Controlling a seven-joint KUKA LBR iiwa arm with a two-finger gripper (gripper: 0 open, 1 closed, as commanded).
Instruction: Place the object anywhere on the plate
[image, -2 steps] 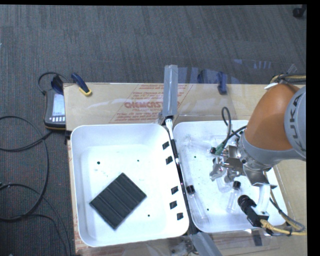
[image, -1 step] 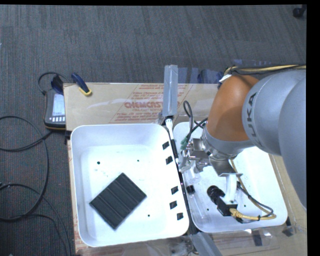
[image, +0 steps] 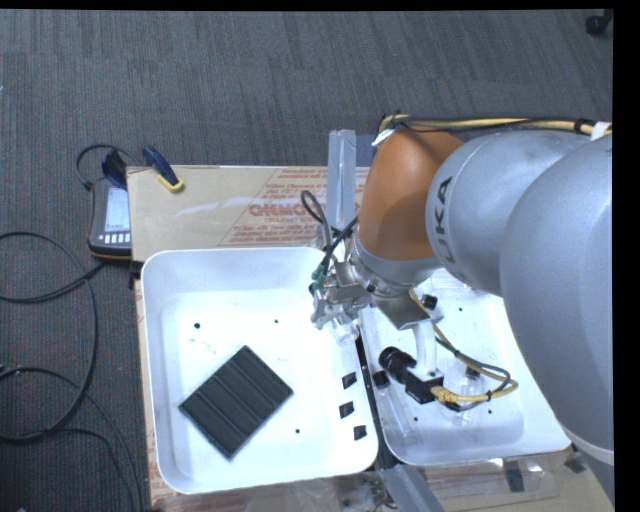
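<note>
A dark grey ribbed square plate (image: 237, 400) lies flat and turned like a diamond in the front left of the left bin (image: 160, 330). My gripper (image: 333, 303) hangs low over the wall between the two bins, up and to the right of the plate and well apart from it. The grey arm with its orange band (image: 400, 200) covers most of the right bin (image: 500, 420). A small greenish bit (image: 321, 272) shows beside the gripper; I cannot tell what it is. What lies under the gripper is hidden.
A black cylinder (image: 394, 362) and a yellow-tipped cable (image: 447, 397) hang off the wrist over the right bin. Small black clips (image: 348, 395) line the dividing wall. A cardboard sheet (image: 230, 205) lies behind the bins, with a handheld pendant (image: 112, 220) at the far left.
</note>
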